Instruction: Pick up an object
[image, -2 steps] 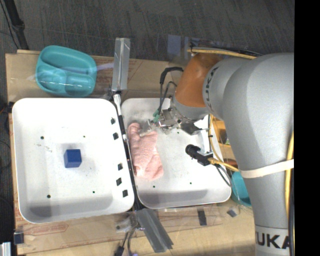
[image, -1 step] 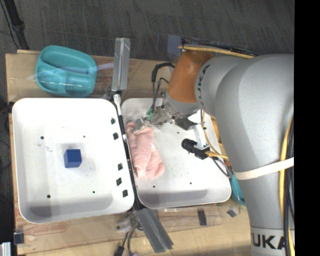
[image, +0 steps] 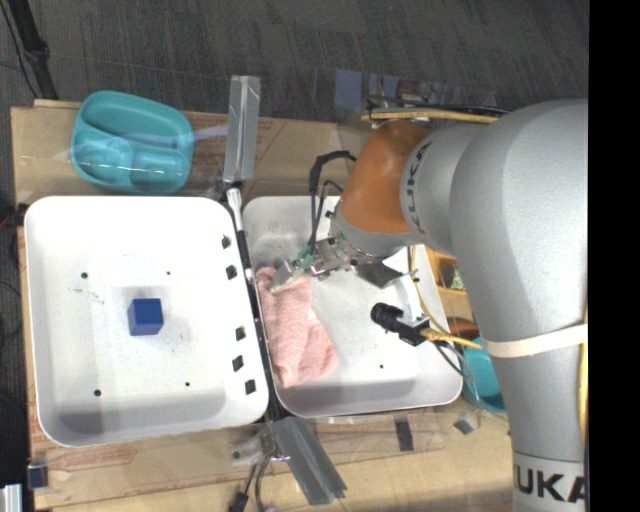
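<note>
While the arm leans over the right bin (image: 440, 375), its gripper (image: 305, 263) sits low at the upper end of the pink cloth (image: 297, 335), which lies along that bin's left wall. I cannot tell from here if the gripper is wide or narrow, because the orange wrist covers most of it and the metal parts are small. I also cannot say it holds the cloth.

To do this step well, I think the gripper should go straight down onto a thick fold of the cloth, not onto its thin edge, and close fully before lifting. It is near the wall between the bins, so a small shift toward the bin's middle may avoid a scrape. The blue cube (image: 146, 315) in the left bin (image: 60, 230) is another possible object, well apart from the gripper.
</note>
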